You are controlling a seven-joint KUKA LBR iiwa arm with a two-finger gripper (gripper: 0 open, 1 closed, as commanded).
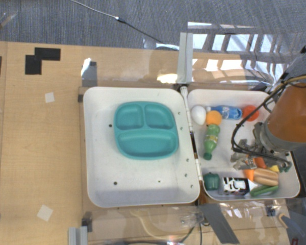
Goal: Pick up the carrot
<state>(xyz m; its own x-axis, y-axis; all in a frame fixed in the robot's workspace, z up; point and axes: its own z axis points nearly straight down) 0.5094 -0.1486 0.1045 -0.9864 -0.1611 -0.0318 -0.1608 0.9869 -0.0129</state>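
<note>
The carrot is a small orange piece lying near the front right of the right bin, pressed against a tan bread-like stick. My gripper hangs low over the bin just above and behind the carrot, and its grey metal parts partly cover it. Another bit of orange shows beside the gripper. The arm's orange band and wrist hide the bin's right side.
The right bin also holds a white egg, an orange ball, a blue bottle, a green bottle, a teal cup, a black-and-white box and a green vegetable. A teal divided plate lies in the left bin.
</note>
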